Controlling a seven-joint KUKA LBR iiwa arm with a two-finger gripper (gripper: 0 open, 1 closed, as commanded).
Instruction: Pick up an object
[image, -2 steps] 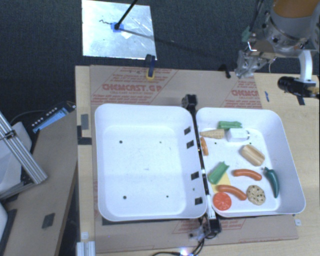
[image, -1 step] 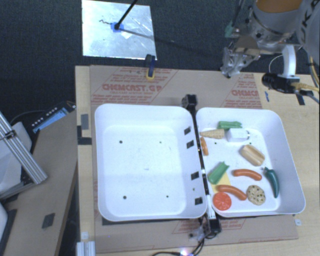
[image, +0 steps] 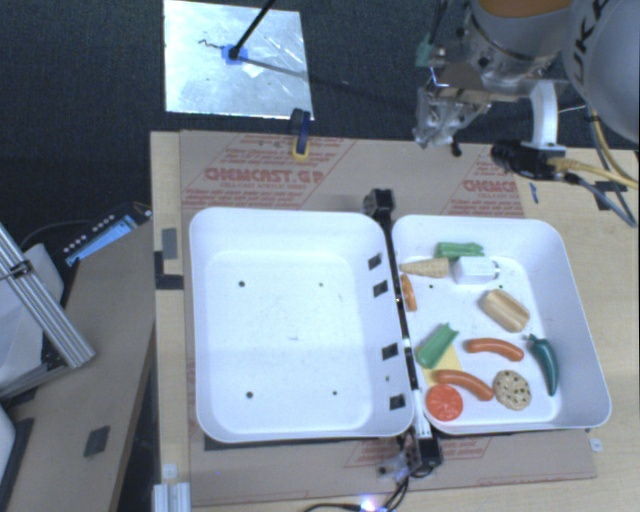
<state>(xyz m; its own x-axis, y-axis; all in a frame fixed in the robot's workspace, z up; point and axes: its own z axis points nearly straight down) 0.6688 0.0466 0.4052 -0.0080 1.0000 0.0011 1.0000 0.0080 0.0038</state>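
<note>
Two sausages (image: 493, 348), one cookie (image: 511, 389), one tomato (image: 444, 402) in right bin (image: 575, 290); claw (image: 438, 128) state unclear.

Two smooth, matt white plastic bins (image: 290, 235) sit on printed brown cardboard (image: 270, 170) over a pale wooden bench (image: 165, 200). A shiny, crinkled foil-like sheet (image: 215, 60) lies beyond the bench's far edge.

Dark carpet floor (image: 80, 100); shiny metal sheet (image: 238, 60) on it; wooden bench (image: 120, 330); aluminium rail (image: 40, 310) at left.
</note>
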